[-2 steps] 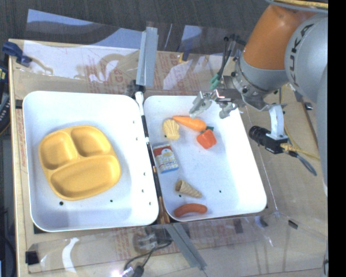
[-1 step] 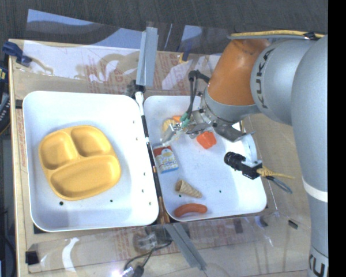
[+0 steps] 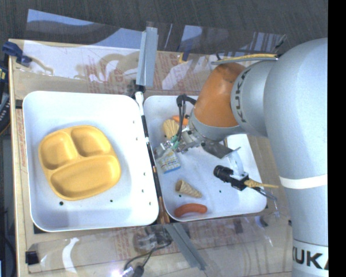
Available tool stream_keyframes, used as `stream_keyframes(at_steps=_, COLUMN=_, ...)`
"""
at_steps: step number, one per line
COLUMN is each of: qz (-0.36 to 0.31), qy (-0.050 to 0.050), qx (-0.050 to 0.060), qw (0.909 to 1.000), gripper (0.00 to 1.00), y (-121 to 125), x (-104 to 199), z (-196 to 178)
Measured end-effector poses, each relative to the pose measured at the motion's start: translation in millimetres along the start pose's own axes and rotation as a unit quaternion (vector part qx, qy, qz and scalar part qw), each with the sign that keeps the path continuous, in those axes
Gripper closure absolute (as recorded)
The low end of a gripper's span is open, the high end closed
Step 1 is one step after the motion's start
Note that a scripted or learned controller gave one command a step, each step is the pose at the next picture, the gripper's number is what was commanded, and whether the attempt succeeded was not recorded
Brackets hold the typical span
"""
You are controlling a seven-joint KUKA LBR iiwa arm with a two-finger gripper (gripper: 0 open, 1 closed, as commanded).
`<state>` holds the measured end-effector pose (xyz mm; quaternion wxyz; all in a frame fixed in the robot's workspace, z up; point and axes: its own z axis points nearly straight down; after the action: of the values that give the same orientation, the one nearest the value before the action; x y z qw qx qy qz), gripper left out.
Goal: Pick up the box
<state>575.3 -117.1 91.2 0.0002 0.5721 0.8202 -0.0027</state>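
The box (image 3: pixel 169 163) is small, printed in blue and white, and lies near the left wall of the right bin (image 3: pixel 242 203). My gripper (image 3: pixel 168 149) reaches in from the right and sits directly over the box's upper end, touching it or nearly so. The grey arm with its orange band (image 3: pixel 219 100) covers the upper right part of that bin. The box appears to rest on the bin floor.
In the right bin a waffle cone (image 3: pixel 187 187) lies below the box, a red sausage (image 3: pixel 190 210) sits by the front wall, and another cone (image 3: pixel 171 126) lies behind the gripper. The left bin (image 3: pixel 34 212) holds a yellow divided plate (image 3: pixel 79 161).
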Motion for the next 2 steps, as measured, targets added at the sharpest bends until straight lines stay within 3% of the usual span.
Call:
stream_keyframes(at_steps=1, qz=-0.004, qy=0.0, qx=-0.001, qw=1.0, gripper=1.0, y=1.7, x=2.2, z=-9.7)
stream_keyframes(at_steps=2, qz=-0.01, qy=0.002, qx=-0.002, qw=1.0, gripper=1.0, y=21.4, x=42.3, z=-121.9)
